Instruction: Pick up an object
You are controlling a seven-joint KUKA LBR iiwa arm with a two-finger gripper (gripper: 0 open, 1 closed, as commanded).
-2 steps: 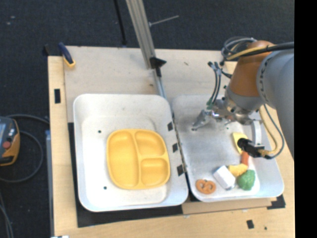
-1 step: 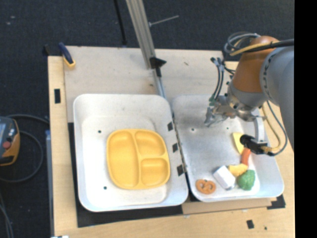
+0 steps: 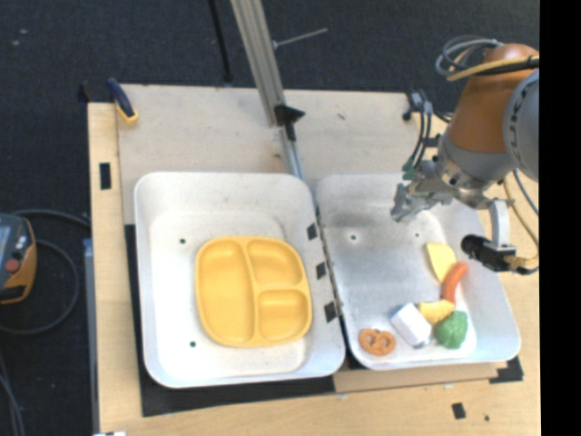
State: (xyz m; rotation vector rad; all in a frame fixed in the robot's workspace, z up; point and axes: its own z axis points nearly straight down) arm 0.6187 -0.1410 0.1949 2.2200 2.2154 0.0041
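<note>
My gripper (image 3: 405, 205) hangs over the far part of the right bin (image 3: 363, 271), above bare floor, with nothing seen between its fingers. The objects lie apart from it along the bin's right and near side: a pale yellow wedge (image 3: 440, 261), an orange carrot (image 3: 453, 282), a small yellow piece (image 3: 437, 311), a green broccoli (image 3: 452, 329), a white block (image 3: 410, 323) and a brown pretzel (image 3: 377, 341).
The left bin (image 3: 168, 207) holds a yellow divided plate (image 3: 253, 290). A slanted metal post (image 3: 263, 62) rises from the bench behind the bins. The right bin's left and middle floor is bare.
</note>
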